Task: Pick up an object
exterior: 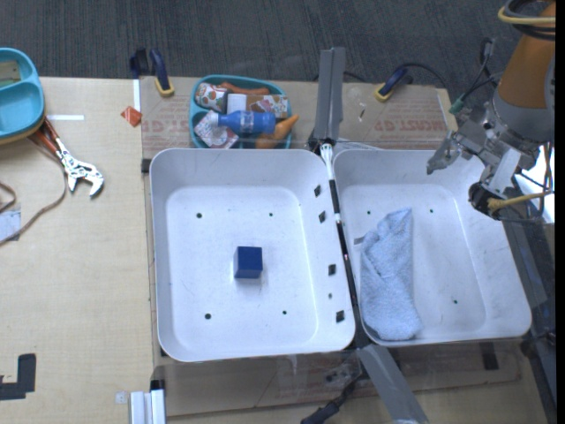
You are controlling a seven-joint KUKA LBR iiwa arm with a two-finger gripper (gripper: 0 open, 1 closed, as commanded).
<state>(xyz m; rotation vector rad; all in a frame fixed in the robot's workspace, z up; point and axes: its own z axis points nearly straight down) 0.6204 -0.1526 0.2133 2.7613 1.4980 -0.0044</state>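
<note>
While nothing had yet been lifted, we judged the task to be at its very start, in the approach step. Nearest to us, the pale blue cloth [390,276] lay crumpled in the right bin [494,321], stretched along that bin's left side and reaching almost to its near rim. Beside it, the small dark blue block [249,262] sat flat on the floor of the left bin [177,325], roughly at its middle and well apart from every wall. Either one could serve as the object to pick up.

Farther back, the claw [459,153] hung over the far right corner of the right bin, at the end of the grey arm with its orange band [530,56]. We could not tell whether it was wide or narrow, since it was small and seen at an awkward slant, and we saw nothing held in it. It stood well apart from the cloth and farther still from the block.

We reckoned the next move called for a sweep leftward and toward us, to bring the claw above the cloth, the closer target, then a descent onto a raised fold. The block would need a longer reach across the divider between the bins.

Beyond the bins, on the table [79,263], stood a teal bowl of mixed small items [240,113], and off to the left lay a wrench [78,170].
</note>
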